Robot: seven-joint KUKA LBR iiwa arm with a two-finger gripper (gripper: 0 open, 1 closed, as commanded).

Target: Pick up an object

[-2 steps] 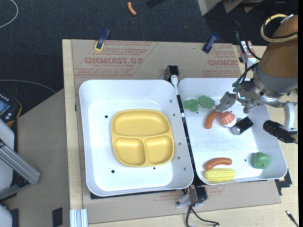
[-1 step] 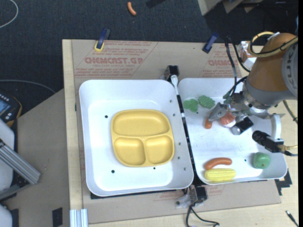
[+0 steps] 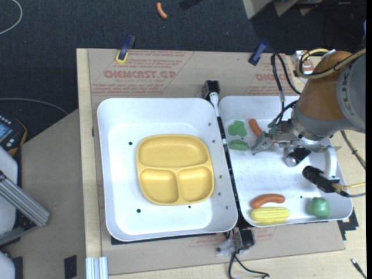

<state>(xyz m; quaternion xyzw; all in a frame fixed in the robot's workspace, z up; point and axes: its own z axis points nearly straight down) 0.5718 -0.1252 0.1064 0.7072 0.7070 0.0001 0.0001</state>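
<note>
**Pincer low over the greens in the right bin**

Nearest you, the yellow corn (image 3: 270,215) and a red sausage (image 3: 268,200) lie at the right bin's (image 3: 273,173) front wall, a green ball (image 3: 318,207) beside them. Your pincer (image 3: 260,145) sits low by two green pieces (image 3: 237,136) and a small orange piece (image 3: 254,127); whether it is spread or clenched, you cannot tell. Expect trouble: crowded items could be nudged aside or slip out, since they look small and rounded

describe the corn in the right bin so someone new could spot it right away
Look in the right bin, along its near edge. The corn lies flat there, just below an orange-red sausage. It is the only yellow, bumpy-textured piece; the green ball sits further right.
</note>
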